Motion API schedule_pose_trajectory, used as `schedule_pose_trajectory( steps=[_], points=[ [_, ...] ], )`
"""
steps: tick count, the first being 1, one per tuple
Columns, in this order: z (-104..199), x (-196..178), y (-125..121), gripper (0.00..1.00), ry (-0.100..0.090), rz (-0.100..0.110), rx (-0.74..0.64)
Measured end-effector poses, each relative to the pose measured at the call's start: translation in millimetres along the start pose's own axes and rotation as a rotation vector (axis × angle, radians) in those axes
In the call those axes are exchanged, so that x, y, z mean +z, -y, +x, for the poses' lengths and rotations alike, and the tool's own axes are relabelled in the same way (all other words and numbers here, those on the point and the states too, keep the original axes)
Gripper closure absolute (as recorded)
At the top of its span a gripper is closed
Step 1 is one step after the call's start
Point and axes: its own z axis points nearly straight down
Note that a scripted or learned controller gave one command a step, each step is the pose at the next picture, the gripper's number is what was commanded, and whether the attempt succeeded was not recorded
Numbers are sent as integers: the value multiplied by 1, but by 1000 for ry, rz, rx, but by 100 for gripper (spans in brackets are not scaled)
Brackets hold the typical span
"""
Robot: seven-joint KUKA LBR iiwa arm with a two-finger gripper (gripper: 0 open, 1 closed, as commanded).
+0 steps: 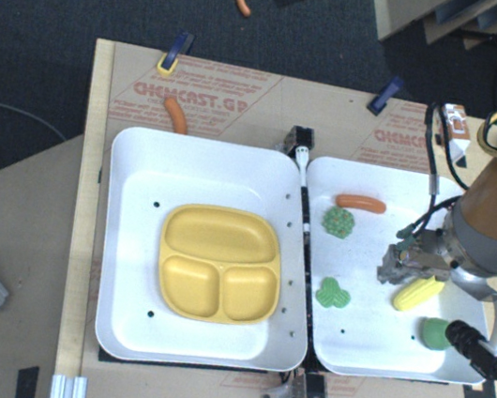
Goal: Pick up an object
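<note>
From the camera above the bench, the left bin (121,219) carries a yellow divided plate (218,262) at its middle, with one long compartment at the far side and two smaller ones at the near side. The right bin (350,350) holds the loose toy food: an orange sausage (360,203) near its far edge, a green broccoli floret (339,223) just beside it toward the near side, and a second green floret (333,295) close to the bin's left wall. A yellow corn cob (419,292) lies tilted in the right half of this bin, and a green rounded piece (435,333) sits near the near right corner. The gripper (402,266) hangs low over the right bin, just beside the corn's far-left end; whether it is released or clenched I cannot tell. Another orange sausage (176,115) lies on the brown board (247,98) beyond the left bin's far edge.
</note>
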Motion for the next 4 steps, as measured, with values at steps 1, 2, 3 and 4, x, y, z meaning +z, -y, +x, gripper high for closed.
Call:
schedule_pose_trajectory(
  steps=[1, 2, 3, 4],
  points=[
    [63, 3, -4, 100, 0, 0, -2],
    [119, 6, -16, 100, 2, -4, -1],
    [141, 1, -20, 100, 3, -5, 3],
    [145, -17, -14, 100, 3, -6, 4]
  ],
)
